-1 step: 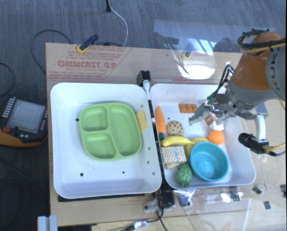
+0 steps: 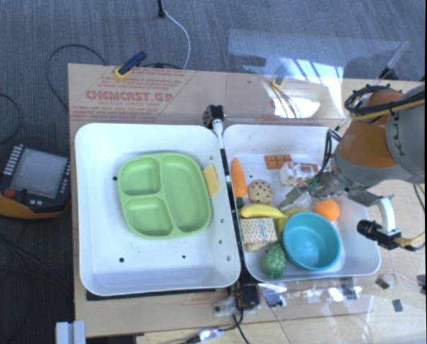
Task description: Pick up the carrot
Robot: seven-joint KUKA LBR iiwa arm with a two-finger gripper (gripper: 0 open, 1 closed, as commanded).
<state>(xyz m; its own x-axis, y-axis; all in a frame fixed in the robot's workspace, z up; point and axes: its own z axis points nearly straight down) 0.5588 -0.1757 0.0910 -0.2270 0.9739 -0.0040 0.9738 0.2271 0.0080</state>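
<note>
While end effector (image 2: 299, 194) state unclear, carrot (image 2: 238, 178) inside right bin (image 2: 364, 267)

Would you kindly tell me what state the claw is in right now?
Claw: over the right bin, away from the carrot; its state cannot be told.

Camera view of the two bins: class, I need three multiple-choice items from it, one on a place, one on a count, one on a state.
1. The carrot lies
A. in the right bin, by the wall between the bins
B. on the green plate
C. on the floor

2. Compartments in the green plate:
A. two
B. three
C. five

3. The blue bowl is
A. upside down
B. on its side
C. upright, opening up

Answers:
1 A, it rests along the right bin's left wall.
2 B, three hollows show.
3 C, its inside faces the camera.
</note>
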